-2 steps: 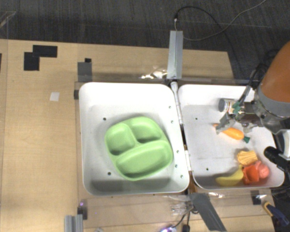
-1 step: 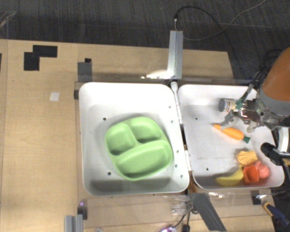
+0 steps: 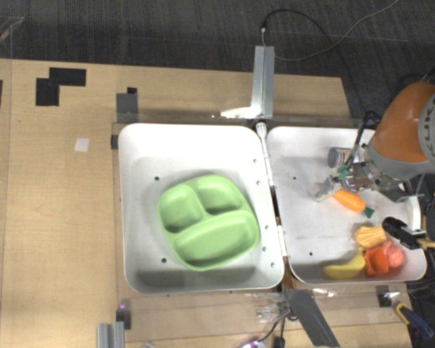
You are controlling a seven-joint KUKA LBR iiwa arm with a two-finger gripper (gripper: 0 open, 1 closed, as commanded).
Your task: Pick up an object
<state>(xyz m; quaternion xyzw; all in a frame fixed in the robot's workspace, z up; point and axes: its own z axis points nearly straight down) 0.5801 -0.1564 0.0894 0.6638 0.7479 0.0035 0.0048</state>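
Carrot (image 3: 349,200), a small orange toy one with a green tip, lies in the right-hand white bin (image 3: 301,216), and it seems the likeliest thing to be picked up because the gripper (image 3: 338,182) sits just above and beside its left end. I cannot tell from this slanted overhead view how the gripper is set or whether it has hold of anything; the carrot looks to be resting on the bin floor. Near the bin's front right corner, close together, are a yellow corn cob (image 3: 370,235), a red tomato-like piece (image 3: 383,259) and a yellow banana (image 3: 346,268).

To do this step well, the gripper should probably centre over the carrot's middle and close across its narrow width, not along its length, since a smooth tapered shape may slip out sideways.

The left-hand white bin (image 3: 141,194) holds a green divided plate (image 3: 208,221) with three sections. Both bins sit side by side on a pale wooden bench (image 3: 51,230), with a metal post (image 3: 263,82) standing behind the seam between them. Dark carpet and a loose black cable (image 3: 315,31) lie beyond. The grey arm (image 3: 413,133) with its orange band enters from the right.
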